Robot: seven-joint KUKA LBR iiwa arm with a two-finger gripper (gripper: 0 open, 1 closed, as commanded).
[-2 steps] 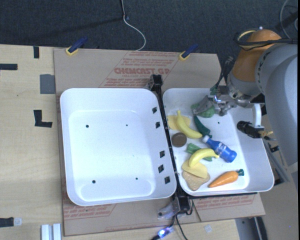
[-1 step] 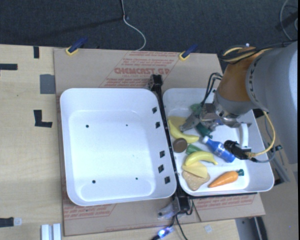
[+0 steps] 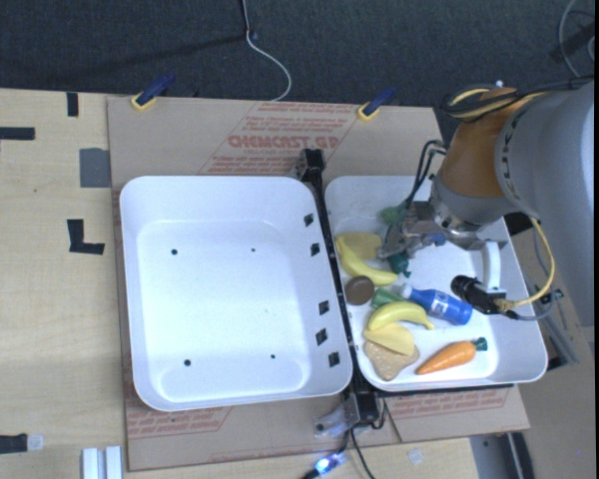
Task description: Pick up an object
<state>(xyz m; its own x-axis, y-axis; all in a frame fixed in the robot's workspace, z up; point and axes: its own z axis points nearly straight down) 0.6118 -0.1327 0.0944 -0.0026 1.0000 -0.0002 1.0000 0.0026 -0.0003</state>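
1. The arm (image 3: pixel 499 168) is reached in from the right, bent down over the right bin (image 3: pixel 524 367).
2. The claw (image 3: pixel 397 250) is lowered beside a banana (image 3: pixel 361 257); whether it is clenched cannot be told.
3. A carrot (image 3: pixel 447 356) is seen near the front.

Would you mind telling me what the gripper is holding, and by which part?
It cannot be told: the gripper is low in the right bin, by a yellow toy.

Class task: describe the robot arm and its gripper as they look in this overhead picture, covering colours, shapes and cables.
The arm is a thick, rounded grey tube with an orange band above the wrist. A yellow cable loops along its side, and thin dark wires run by the wrist. The gripper is small, metallic grey and dark, below a round silver-grey wrist flange.
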